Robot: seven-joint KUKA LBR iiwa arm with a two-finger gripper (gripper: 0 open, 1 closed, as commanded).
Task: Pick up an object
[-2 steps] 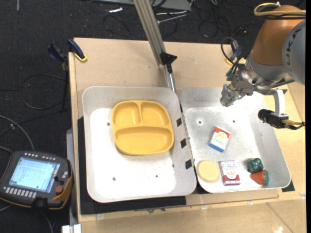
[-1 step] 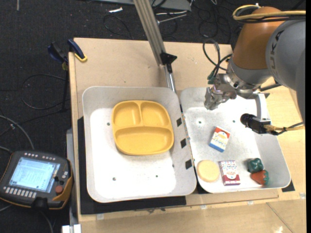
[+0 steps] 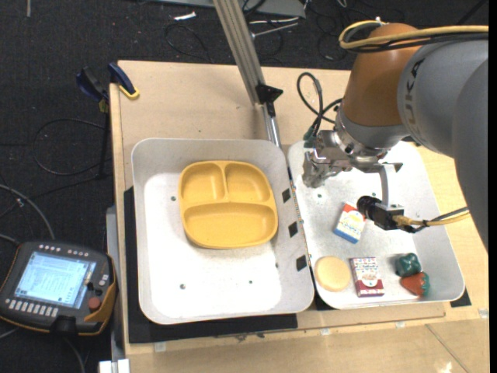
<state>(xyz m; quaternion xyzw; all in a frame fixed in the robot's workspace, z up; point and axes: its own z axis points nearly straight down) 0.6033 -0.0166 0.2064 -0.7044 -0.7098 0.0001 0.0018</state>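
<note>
The gripper [image 3: 314, 174] hangs over the far left corner of the right bin [image 3: 435, 208], below the grey arm and its orange band. Nothing shows between its tips. Toward the front of that bin lie a small blue, white and orange carton [image 3: 350, 224], a round tan disc [image 3: 332, 273], a red box [image 3: 367, 277], a teal lump [image 3: 406, 264] and a red piece [image 3: 417, 284]. The carton is the closest of these, a short way to the gripper's front right.
The left bin [image 3: 155, 286] holds a yellow divided plate [image 3: 228, 204]. A metal pole [image 3: 245, 49] slants down to the bins' shared wall. A black cable end [image 3: 374, 208] dangles beside the carton. A teach pendant [image 3: 54, 282] lies off the bench at the left.
</note>
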